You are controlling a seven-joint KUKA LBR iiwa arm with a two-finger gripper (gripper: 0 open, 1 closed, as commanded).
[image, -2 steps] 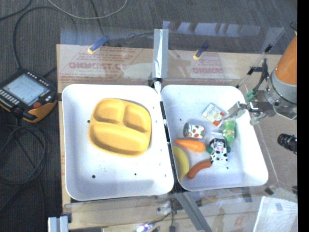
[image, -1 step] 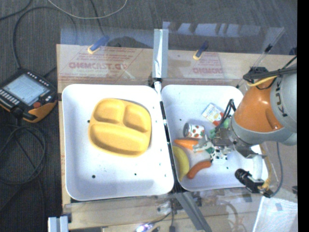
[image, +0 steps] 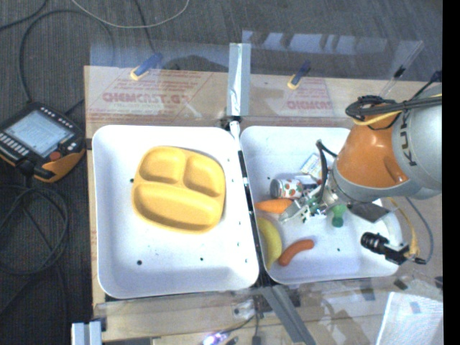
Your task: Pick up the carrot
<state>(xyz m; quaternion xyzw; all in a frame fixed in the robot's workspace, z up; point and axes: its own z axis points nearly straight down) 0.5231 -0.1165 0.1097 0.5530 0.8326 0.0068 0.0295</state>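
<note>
My pincer (image: 310,205) hovered just right of the carrot (image: 273,206); its state I could not tell. The carrot looked light, stiff, smooth, best taken mid-length.

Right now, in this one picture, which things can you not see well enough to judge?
- Gripper: too small and cluttered in the camera view to tell how it stands.
- Carrot: its right end is covered by the gripper.
- Can: label too small to read.
- Green object: partly under the arm, unidentifiable.
</note>
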